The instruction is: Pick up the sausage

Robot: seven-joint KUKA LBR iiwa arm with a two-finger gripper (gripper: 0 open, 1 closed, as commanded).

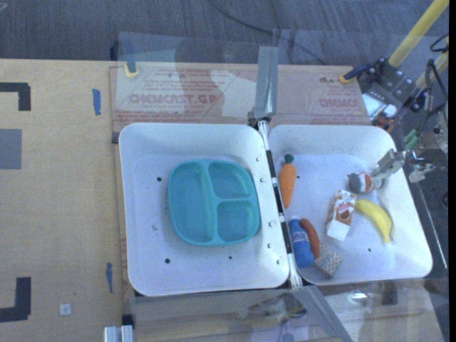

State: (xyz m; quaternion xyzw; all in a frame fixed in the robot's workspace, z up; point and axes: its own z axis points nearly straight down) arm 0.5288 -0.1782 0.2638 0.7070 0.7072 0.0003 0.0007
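gripper [388, 164] at right bin's edge — sausage [311, 236] well apart.

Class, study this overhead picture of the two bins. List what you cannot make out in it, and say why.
- Hand: small and blurred at the right bin's far edge in the camera view; its grip is unreadable.
- Object beside the hand: too small to identify.
- Sausage: partly hidden behind the blue bottle.
- Carton: printing too blurred to read.
- Arm: cut off at the right edge.
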